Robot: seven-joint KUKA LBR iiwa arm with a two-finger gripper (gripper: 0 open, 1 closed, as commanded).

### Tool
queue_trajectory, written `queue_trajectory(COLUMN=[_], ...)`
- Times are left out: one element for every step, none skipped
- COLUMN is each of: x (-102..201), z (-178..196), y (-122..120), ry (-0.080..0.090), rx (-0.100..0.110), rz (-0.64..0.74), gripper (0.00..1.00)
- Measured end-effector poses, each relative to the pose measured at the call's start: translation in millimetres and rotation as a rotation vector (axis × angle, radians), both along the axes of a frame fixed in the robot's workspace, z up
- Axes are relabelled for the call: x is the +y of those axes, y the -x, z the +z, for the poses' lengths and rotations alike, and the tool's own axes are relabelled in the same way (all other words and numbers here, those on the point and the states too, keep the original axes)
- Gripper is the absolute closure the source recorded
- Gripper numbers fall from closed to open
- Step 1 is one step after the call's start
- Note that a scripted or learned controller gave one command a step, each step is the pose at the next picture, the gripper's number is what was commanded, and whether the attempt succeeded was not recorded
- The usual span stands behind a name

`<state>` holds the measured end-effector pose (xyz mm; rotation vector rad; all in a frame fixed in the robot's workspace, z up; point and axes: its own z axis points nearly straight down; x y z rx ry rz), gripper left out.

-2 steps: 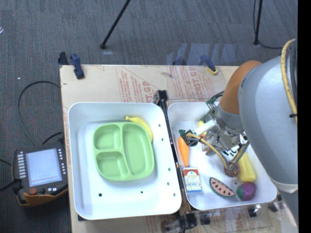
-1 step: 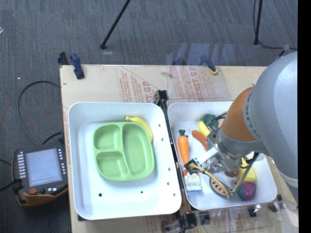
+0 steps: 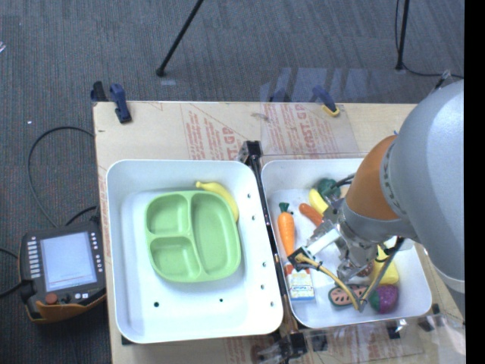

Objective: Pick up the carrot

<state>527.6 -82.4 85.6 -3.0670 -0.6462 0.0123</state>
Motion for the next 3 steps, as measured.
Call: queue_trajectory(x=[-10,2,4], z=[1,1,1], y=[-40,-82,-92], ry=[0.001,0.001,0.001], rx=[-0.001,-0.003,-0.001], rz=[-0.174,-0.181,-0.208], gripper=[0.00,0.00,0.00])
